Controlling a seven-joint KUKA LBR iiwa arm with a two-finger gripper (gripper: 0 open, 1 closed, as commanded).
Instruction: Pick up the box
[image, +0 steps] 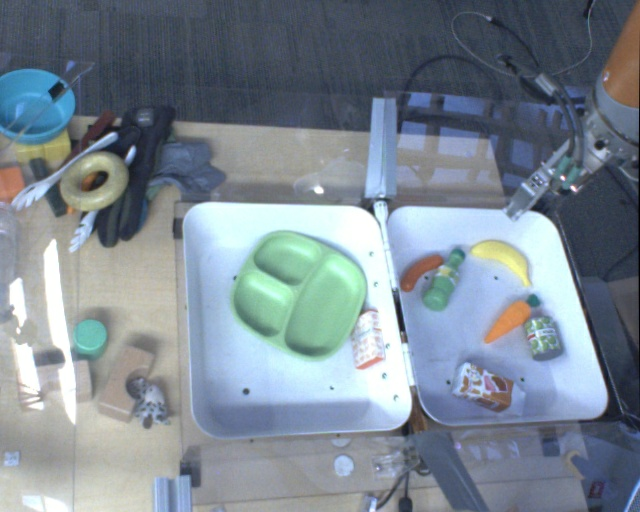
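box (484, 387) sits near the front edge of the right bin (585, 330), its long axis slanting down to the right. we place our gripper (524, 203) at the bin's far rim, well apart from it; finger state we cannot tell.

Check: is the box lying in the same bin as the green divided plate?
No. The box lies in the right bin near its front edge, while the green divided plate sits in the left bin.
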